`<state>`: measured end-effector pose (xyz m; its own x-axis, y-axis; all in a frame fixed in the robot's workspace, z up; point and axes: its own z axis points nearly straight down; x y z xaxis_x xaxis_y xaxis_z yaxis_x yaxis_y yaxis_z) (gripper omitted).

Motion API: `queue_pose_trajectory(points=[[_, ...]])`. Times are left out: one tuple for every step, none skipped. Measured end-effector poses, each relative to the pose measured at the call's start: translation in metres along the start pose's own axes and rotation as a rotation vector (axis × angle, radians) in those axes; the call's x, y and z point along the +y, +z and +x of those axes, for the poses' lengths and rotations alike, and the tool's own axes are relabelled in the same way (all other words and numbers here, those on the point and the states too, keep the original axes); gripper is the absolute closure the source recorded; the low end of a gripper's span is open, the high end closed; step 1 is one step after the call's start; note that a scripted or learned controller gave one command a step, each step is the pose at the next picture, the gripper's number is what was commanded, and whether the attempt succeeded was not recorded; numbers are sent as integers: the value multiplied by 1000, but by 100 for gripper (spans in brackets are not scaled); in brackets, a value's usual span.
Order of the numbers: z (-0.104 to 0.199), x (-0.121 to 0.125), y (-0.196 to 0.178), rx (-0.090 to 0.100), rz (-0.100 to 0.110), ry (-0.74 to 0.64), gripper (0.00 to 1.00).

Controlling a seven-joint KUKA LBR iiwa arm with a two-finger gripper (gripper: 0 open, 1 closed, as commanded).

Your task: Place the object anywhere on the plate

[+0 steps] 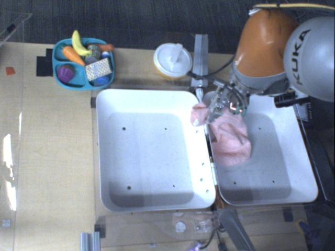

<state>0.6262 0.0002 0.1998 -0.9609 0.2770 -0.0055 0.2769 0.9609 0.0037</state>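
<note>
The gripper (222,104) hangs over the seam between the bins. The cloth (230,135) lies under it in the right bin (282,187). The left bin (152,150) sits to its left.

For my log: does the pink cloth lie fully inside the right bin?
No, the pink cloth drapes over the divide, one corner reaching the left bin.

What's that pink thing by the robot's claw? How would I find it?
Start at the right white bin. At its left edge, below the gripper, lies a crumpled pink cloth, one corner draped over toward the left bin. It is the only soft, pink item in either bin.
</note>
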Motion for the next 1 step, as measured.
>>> queue_pose_trajectory(points=[[34,24,-6,0,-1,-277,100]])
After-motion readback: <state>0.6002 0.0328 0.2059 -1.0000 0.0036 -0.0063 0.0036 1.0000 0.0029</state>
